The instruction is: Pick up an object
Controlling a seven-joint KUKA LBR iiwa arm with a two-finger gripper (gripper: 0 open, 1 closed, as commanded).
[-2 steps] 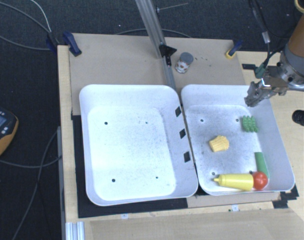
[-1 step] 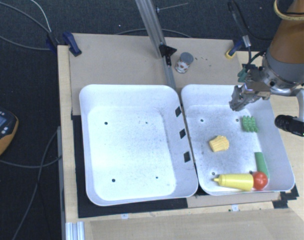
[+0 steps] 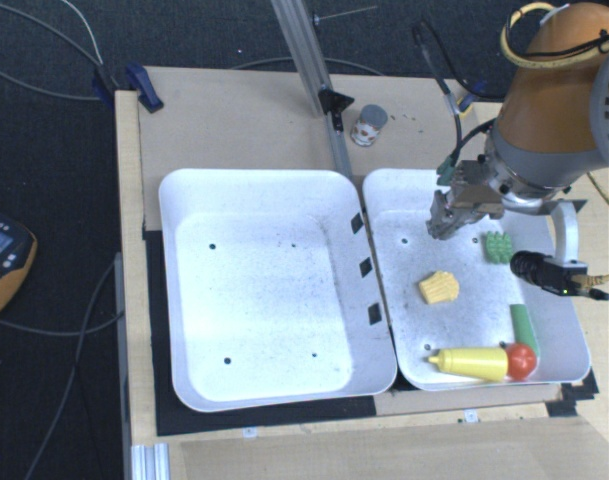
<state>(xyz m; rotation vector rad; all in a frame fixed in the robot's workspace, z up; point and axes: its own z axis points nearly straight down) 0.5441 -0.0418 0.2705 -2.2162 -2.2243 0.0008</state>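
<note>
Fingers pointing down over the upper part of the right bin, at the end of a grey arm with an orange band reaching in from 3 o'clock. Impossible to tell from this angle how far open; nothing seen held between them.

At 6 o'clock from the fingers, near but apart: a small yellow corn piece lying on the bin floor. At 3 o'clock, just beside the wrist: a green studded block. At 4 o'clock, farther out by the bin's right wall: a green stick, lying lengthwise. At 5 o'clock, along the bin's near wall: a yellow bottle on its side, nozzle towards 9 o'clock, with a red ball touching its other end just below the stick.

At 9 o'clock, side by side with the right bin: the left bin, white with dark specks.

On the pale worktop at 11 o'clock: a small metal cylinder beside a slanted aluminium pole. At 10 o'clock, at the worktop's far corner: a blue clamp.
</note>
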